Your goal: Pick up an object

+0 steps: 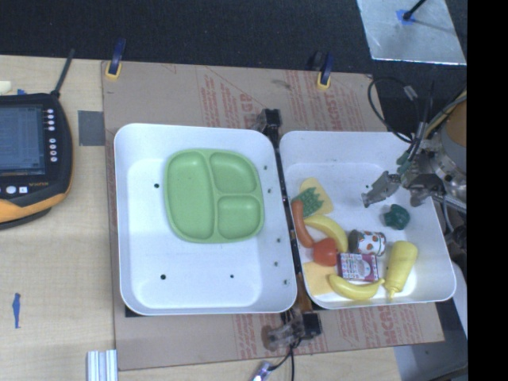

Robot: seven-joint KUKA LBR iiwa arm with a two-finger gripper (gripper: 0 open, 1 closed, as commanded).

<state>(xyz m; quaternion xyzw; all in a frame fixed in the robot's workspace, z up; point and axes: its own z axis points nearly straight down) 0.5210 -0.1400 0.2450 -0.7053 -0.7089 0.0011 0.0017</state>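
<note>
My gripper [394, 199] hangs over the right part of the right bin [349, 151], its fingers spread open and nothing between them. Just below it a small dark green object [395, 216] lies on the bin floor. Further toward the bin's front and left lie several toy foods: a yellow squeeze bottle [400, 267], a pink box [359, 267], a small can [367, 241], two bananas [325, 228] [353, 288], a red tomato [324, 252] and a carrot [300, 221].
The left bin [139, 236] holds a green divided plate [213, 194]. A control pendant [28, 161] lies at the far left of the bench. Cables [393, 101] run behind the right bin. Bare floor shows in the right bin's back half.
</note>
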